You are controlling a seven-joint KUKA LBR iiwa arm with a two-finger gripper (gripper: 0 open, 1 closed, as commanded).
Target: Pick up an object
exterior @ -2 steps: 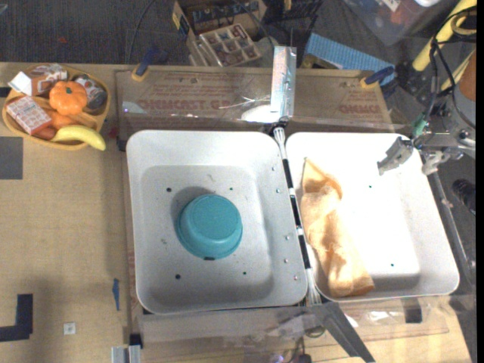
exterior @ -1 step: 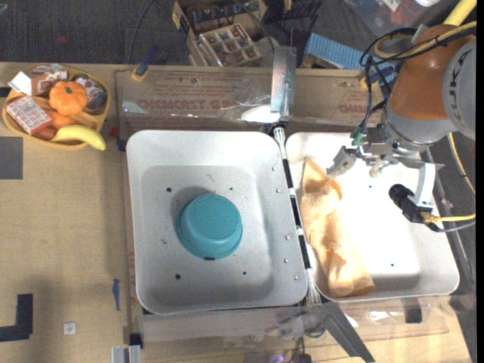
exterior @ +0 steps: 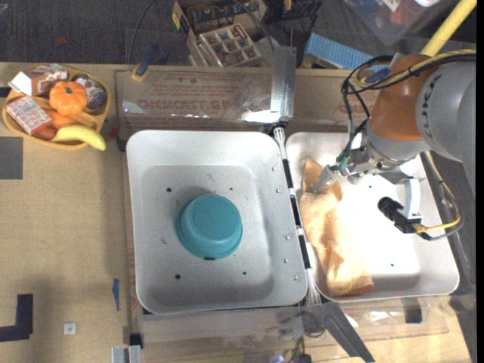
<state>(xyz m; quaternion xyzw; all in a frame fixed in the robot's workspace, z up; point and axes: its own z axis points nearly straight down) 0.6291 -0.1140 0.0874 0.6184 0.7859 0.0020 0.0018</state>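
On the far left of the wooden tabletop (exterior: 60, 240) sits a shallow yellow dish (exterior: 45, 131) heaped with play food: an orange pumpkin (exterior: 68, 97) and a yellow banana (exterior: 79, 134) lie among small printed boxes. To its right is the left white plastic bin (exterior: 151, 165), and near that bin's middle rests a round teal bowl (exterior: 210, 225), turned upside down and apart from every wall.

Right of the teal bowl, past the bins' shared rims, lies the right white plastic bin (exterior: 431, 271). A crumpled tan cloth (exterior: 333, 240) stretches along its left wall, from the upper corner down toward the near edge.

The grey arm (exterior: 446, 104) with its orange band (exterior: 397, 108) reaches in from the right, bent downward over this bin's upper part. Its end effector (exterior: 330, 174) points down and leftward, its tip right at the cloth's upper end. Whether it is clenched or released, I cannot tell. A black cable (exterior: 363, 74) loops above the wrist.
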